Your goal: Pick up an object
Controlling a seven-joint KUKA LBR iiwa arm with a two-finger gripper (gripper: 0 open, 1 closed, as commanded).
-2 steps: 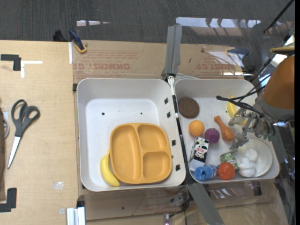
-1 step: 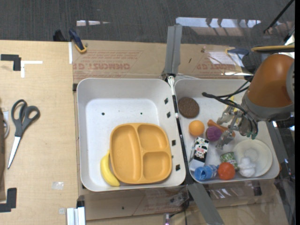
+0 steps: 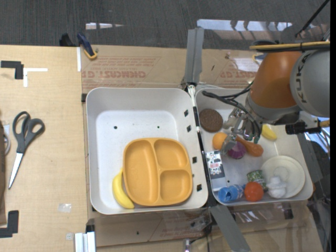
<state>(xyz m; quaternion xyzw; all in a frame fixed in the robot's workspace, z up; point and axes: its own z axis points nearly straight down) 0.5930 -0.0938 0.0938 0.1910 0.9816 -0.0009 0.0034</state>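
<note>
The right bin [image 3: 303, 150] holds several small objects. Among them are a brown round disc [image 3: 211, 119], an orange ball [image 3: 219, 140], a purple piece [image 3: 236, 151], an orange carrot-like piece [image 3: 254, 149] and a yellow lemon-like piece [image 3: 269, 133]. My gripper [image 3: 241, 133] hangs low over the middle of this bin, just above the purple piece and between the orange ball and the carrot-like piece. The wrist hides part of what lies under it. I see nothing lifted off the bin floor.
The front of the right bin holds a white bowl [image 3: 283, 175], a green can [image 3: 255, 176], a red ball [image 3: 253, 191], a blue object [image 3: 227, 193] and a printed packet [image 3: 214, 163]. In the left bin [image 3: 105, 104] are a yellow divided plate [image 3: 157, 171] and a banana [image 3: 119, 191]. Scissors [image 3: 23, 133] lie far left.
</note>
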